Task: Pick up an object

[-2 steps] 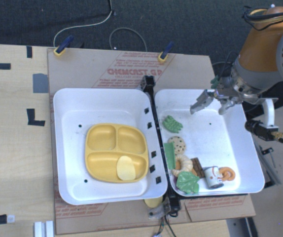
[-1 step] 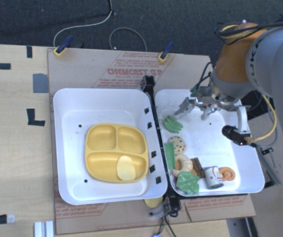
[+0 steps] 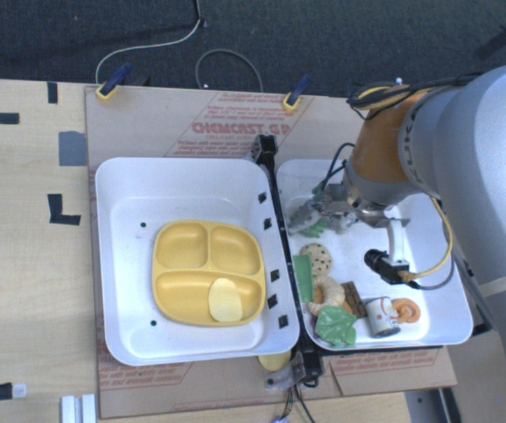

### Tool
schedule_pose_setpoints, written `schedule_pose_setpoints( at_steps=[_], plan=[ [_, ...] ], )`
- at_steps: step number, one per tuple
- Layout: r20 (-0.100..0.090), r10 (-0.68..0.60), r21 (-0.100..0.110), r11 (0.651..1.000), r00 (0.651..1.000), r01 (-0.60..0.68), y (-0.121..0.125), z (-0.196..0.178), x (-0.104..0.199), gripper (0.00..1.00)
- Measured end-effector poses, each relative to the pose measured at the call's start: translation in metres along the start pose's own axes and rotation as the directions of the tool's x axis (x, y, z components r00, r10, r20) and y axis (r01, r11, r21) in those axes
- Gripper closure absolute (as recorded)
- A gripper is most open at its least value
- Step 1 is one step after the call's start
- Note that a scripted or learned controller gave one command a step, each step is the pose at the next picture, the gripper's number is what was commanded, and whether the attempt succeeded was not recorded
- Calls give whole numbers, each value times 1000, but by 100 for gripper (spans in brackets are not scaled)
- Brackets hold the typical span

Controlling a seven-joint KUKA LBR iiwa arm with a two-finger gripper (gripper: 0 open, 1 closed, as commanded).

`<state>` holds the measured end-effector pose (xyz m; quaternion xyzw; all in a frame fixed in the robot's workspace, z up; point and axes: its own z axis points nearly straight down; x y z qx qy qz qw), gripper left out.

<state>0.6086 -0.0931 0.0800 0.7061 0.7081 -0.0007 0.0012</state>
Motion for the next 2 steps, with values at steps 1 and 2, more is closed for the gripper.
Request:
schedule_pose_setpoints(
  at_steps=[1,2],
  plan=[
    [-1,0,-2,1000,1000,0,56,-5,-3,0],
    [-1,3,-2,1000,1000,-3,33,-6,-1,0]
  ],
)
